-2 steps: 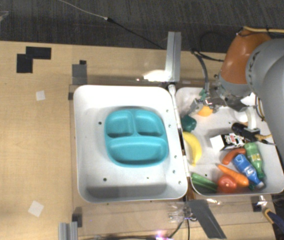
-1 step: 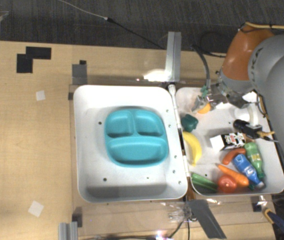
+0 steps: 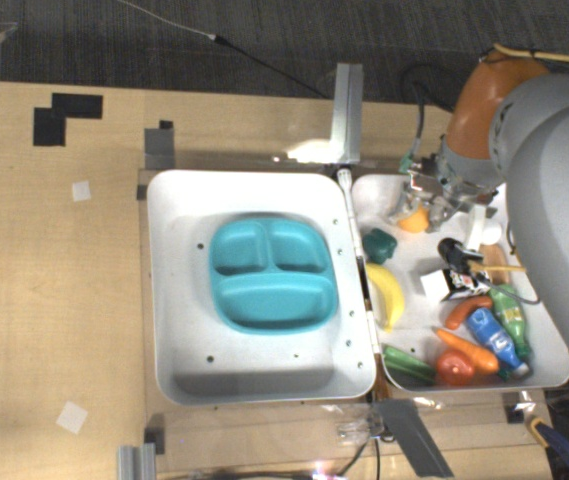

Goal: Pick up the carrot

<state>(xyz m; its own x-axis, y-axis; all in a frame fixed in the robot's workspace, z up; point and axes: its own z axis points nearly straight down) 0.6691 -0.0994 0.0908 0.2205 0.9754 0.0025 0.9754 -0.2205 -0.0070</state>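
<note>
Not yet picked: carrot (image 3: 467, 349) lying low in right bin (image 3: 384, 194); gripper (image 3: 426, 206) near an orange piece (image 3: 414, 221). Cannot tell finger state.

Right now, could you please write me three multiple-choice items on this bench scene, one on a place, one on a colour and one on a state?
1. Where does the banana lie?
A. In the left bin, on the tray
B. In the right bin, by its left wall
C. On the bench outside both bins

2. What colour is the divided tray in the left bin?
A. Turquoise
B. Red
C. Yellow

3. Where is the gripper relative to the carrot?
A. Closed around the carrot
B. Above the left bin
C. At the far end of the right bin, apart from the carrot

Answers: 1 B, the banana rests beside the wall between the bins. 2 A, the tray is plainly turquoise. 3 C, the gripper sits over a small orange item at the far end, while the carrot lies at the near end.
</note>
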